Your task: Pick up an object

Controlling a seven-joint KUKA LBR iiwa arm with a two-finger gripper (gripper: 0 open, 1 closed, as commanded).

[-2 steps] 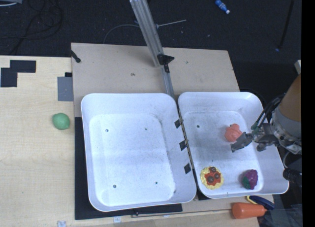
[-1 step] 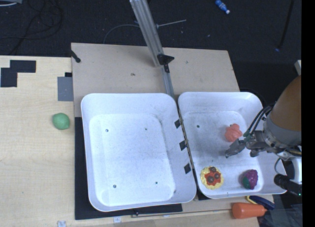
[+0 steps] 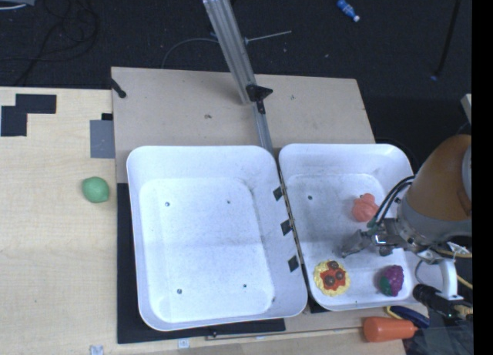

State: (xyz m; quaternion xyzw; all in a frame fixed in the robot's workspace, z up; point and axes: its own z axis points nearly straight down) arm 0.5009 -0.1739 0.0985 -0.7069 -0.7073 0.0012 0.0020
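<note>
Hand (image 3: 353, 247) hangs low in right bin (image 3: 339, 162) near the worktop's right edge, can't tell its grip state, with orange toy (image 3: 364, 208) just beside it, pizza toy (image 3: 332, 277) and purple grapes (image 3: 391, 279) along the bin's front edge, green ball (image 3: 96, 189) far left.

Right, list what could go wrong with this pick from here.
1. The gripper hangs over bare floor in the right bin, between the orange toy and the toy pizza; a straight descent would likely close on nothing.
2. The pizza lies flat and low, so it may slip the grasp.
3. The purple grape cluster sits close to the bin's wall under the arm, where the wrist could crowd it.
</note>
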